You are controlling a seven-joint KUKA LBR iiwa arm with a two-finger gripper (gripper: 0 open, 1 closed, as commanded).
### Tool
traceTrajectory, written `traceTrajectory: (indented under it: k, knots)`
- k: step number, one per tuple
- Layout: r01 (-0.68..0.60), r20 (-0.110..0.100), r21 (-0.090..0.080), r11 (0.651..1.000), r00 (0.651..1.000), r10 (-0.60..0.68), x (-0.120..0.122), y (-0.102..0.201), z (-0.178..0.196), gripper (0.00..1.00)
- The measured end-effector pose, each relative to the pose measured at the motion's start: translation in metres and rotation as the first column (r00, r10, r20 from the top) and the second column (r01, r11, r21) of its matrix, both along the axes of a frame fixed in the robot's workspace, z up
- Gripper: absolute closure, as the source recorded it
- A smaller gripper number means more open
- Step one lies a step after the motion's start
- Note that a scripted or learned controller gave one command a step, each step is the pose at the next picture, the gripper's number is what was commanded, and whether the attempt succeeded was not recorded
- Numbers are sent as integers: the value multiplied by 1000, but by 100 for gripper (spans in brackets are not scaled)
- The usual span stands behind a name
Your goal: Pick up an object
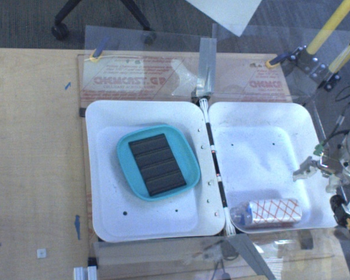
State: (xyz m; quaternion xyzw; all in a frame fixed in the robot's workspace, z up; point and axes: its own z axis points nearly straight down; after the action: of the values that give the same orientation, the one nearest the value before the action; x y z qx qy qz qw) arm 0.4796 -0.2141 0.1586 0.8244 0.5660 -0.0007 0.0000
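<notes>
A teal square plate point(128, 156) lies in the left bin point(105, 118), and a dark ridged block point(157, 164) rests on it. A clear bottle with a red and white checked label point(272, 212) lies on its side along the front wall of the right bin point(262, 112). The gripper point(315, 167) is a small grey shape at the right bin's right rim, about level with the bin's middle. It is behind and to the right of the bottle and touches none of the objects.
A metal divider point(206, 69) and taped clear sheeting point(140, 77) lie behind the bins. A yellow-handled clamp point(306, 54) stands at the back right. Bare wooden bench point(32, 156) stretches to the left of the bins.
</notes>
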Motion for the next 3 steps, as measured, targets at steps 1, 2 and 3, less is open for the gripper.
traceTrajectory:
  k: [1, 2, 3]
  knots:
    - [-70, -2, 2, 998, 998, 70, -1, 49, -52, 0]
    - [163, 0, -1, 987, 987, -163, 0, -1, -12, 0]
    - [163, 0, -1, 987, 987, -163, 0, -1, -13, 0]
